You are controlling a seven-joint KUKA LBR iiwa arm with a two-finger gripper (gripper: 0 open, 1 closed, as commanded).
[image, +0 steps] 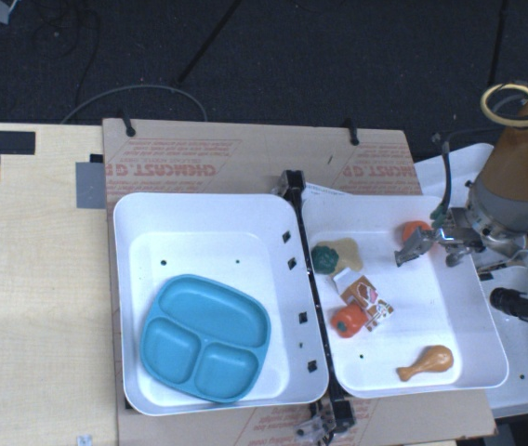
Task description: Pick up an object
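Orange object (415, 229) beside gripper (416, 246)

Divided plate (206, 338) lies in left bin (152, 216), toward its front edge. Right bin (473, 365) holds drumstick (426, 362) near front right corner, small carton (364, 297) left of centre.

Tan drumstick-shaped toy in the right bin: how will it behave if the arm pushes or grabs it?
The tan drumstick-shaped toy looks like smooth moulded plastic, so probably stiff and light. Its bulbous end and thin shaft suggest it would pivot or roll when nudged. It lies apart from the other items near the right white bin's front corner, so it may slide against the wall.
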